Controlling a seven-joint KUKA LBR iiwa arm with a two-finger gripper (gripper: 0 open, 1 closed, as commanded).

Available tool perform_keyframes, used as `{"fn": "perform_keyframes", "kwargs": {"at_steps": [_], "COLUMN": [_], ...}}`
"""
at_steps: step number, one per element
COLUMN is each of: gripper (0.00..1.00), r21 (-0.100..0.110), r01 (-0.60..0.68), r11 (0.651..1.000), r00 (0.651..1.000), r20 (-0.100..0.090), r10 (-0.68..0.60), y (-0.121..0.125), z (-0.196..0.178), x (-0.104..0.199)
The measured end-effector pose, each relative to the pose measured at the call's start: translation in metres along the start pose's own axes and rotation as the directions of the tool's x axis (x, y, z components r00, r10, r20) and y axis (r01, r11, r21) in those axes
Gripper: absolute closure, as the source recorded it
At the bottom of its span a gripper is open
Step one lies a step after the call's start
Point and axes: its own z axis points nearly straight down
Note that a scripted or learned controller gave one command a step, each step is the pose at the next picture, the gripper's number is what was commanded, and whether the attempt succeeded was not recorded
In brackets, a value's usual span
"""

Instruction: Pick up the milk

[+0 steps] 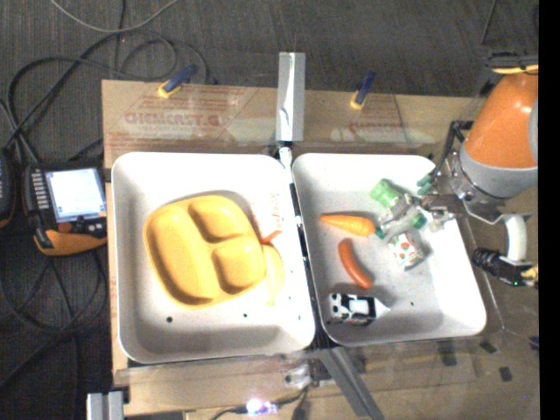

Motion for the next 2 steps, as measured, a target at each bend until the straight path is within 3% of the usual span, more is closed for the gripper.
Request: {"fn": "perform_keyframes", "kwargs": {"at_steps": [1, 2], "gripper": [0.00, 0.00], "r21": [0.000, 0.001], "r01": [0.114, -0.191], "r11": [0.993, 0.982], "r00": [0.993, 0.982], "r20": [0.000, -0.001], "r10": [-0.114, 0.191], "y": [-0.003, -0.007], "z": [0.069, 0.102], "x": [-0.028, 0.001]}}
